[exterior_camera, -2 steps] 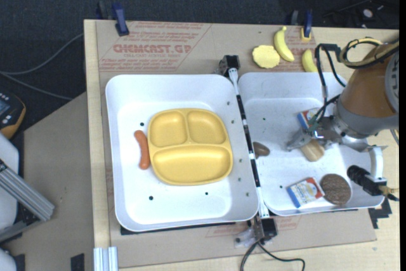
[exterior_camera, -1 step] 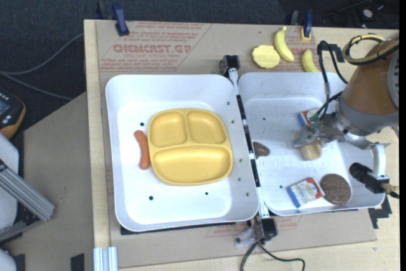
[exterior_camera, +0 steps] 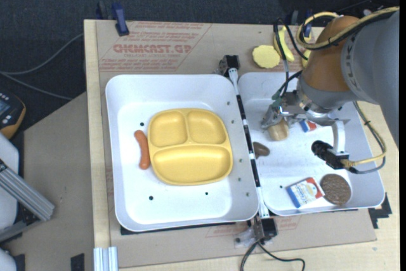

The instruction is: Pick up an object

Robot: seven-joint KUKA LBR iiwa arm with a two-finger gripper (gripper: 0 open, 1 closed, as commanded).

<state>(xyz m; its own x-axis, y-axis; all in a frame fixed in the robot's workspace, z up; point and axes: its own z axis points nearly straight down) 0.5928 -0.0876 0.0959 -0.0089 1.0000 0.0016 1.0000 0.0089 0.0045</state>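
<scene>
One tan cork-like object sits in the right bin, toward its far left — directly under the gripper. Whether the claw is open or closed, I cannot tell; a straight descent looks right.

Blue clamp at bench corner

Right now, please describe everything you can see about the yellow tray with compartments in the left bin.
The yellow tray is a rounded, plastic-looking plate, divided into three compartments: two smaller ones at the far side, one wide one at the near side. All look empty. It lies flat, right side up, near the middle of the left bin. An orange sausage-like piece lies along its left edge, close to the rim or touching it.
</scene>
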